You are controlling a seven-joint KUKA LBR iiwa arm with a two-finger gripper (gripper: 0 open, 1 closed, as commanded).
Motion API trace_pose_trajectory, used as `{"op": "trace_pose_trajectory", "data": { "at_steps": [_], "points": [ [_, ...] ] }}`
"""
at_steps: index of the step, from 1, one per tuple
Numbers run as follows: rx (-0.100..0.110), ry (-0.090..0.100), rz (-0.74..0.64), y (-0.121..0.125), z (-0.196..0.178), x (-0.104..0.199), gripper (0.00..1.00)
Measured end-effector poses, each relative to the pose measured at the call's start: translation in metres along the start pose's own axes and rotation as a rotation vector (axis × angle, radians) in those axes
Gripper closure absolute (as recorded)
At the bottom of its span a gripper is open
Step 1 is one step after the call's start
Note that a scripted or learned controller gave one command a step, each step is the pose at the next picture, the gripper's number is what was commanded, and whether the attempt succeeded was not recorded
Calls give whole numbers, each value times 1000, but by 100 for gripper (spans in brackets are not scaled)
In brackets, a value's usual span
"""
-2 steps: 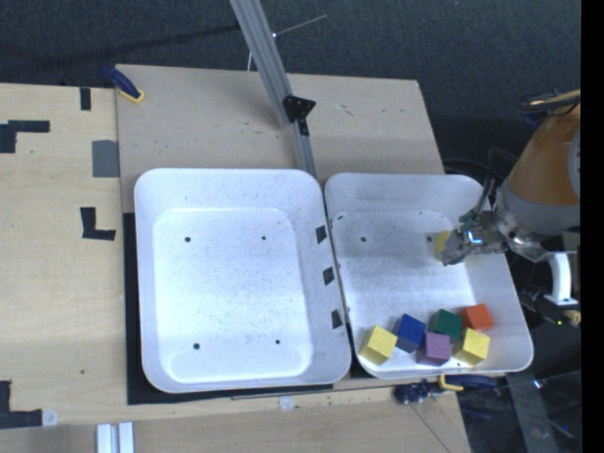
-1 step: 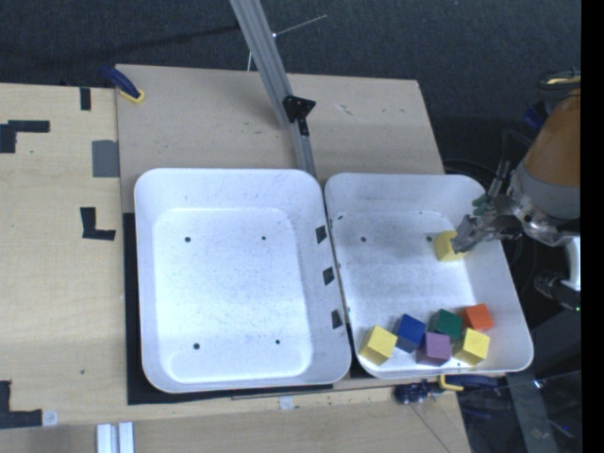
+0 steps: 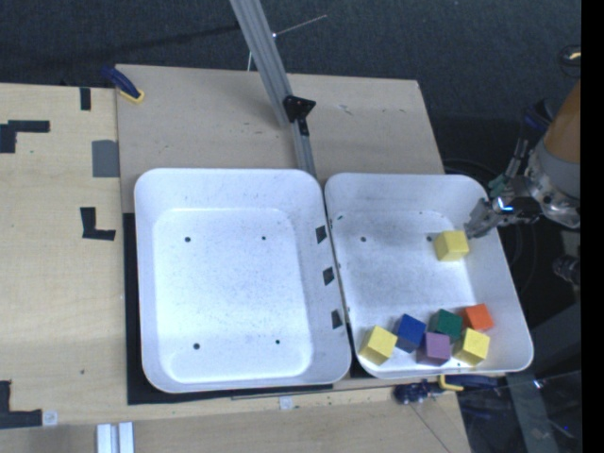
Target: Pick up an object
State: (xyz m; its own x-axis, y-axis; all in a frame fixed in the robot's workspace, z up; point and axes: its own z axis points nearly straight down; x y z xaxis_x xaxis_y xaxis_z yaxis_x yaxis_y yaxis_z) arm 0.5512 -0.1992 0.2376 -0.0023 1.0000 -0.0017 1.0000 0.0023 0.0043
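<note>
A yellow cube [image 3: 452, 244] lies by itself in the right bin [image 3: 396, 185], near its right wall. My gripper [image 3: 483, 215] hangs just above and to the right of that cube, over the bin's right rim, close to it. Along the bin's front edge sits a cluster: a second yellow cube [image 3: 379, 343], a blue cube [image 3: 411, 331], a green cube [image 3: 445, 324], a purple cube [image 3: 437, 347], an orange cube [image 3: 478, 317] and a third yellow cube [image 3: 475, 346].
The left bin [image 3: 226, 281] stands beside the right one. A slanted metal pole [image 3: 267, 50] with a black bracket [image 3: 299, 109] crosses the back of the bench down to where the two bins meet. A blue clamp [image 3: 124, 84] lies at the back left, and a second blue clamp [image 3: 423, 392] at the front.
</note>
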Motion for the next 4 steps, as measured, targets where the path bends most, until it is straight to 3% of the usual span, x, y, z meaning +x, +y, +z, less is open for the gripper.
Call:
{"op": "trace_pose_trajectory", "data": {
  "at_steps": [2,4],
  "points": [
    [5,3,-5,12,-2,118,100],
    [6,3,-4,33,14,211,100]
  ]
}}
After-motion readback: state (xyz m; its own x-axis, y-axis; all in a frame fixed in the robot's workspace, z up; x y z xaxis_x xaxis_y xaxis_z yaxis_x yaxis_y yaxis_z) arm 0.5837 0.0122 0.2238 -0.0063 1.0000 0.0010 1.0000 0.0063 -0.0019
